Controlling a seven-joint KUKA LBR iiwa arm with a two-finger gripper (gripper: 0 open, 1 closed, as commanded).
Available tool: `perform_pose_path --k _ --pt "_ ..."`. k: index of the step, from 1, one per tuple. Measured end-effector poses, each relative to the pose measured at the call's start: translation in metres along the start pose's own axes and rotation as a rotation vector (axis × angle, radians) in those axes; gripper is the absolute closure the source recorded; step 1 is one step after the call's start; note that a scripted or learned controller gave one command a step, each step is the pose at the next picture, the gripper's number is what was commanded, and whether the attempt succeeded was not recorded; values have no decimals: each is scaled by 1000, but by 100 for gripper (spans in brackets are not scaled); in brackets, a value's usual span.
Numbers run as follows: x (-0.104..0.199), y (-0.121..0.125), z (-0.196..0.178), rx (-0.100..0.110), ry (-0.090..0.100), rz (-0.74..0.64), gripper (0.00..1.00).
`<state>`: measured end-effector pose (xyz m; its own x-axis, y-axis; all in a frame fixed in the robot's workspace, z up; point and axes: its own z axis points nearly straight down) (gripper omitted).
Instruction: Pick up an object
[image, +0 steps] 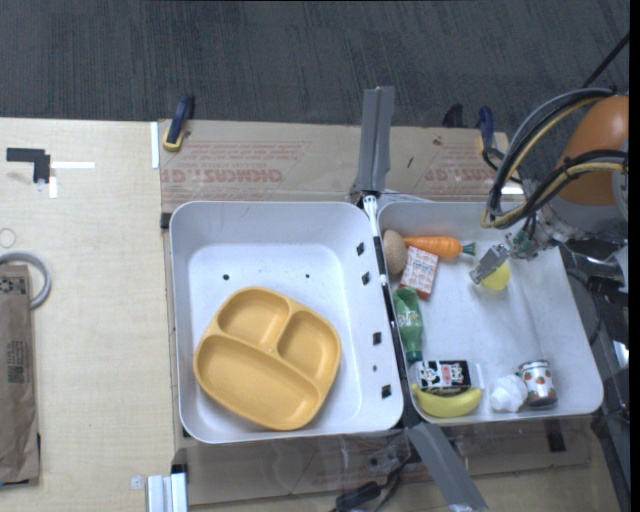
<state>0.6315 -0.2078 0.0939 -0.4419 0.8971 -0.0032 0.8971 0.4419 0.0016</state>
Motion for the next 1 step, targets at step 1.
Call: perform_pose_path --k 1 --pt "-2 13 -105 1 -1 205 0"
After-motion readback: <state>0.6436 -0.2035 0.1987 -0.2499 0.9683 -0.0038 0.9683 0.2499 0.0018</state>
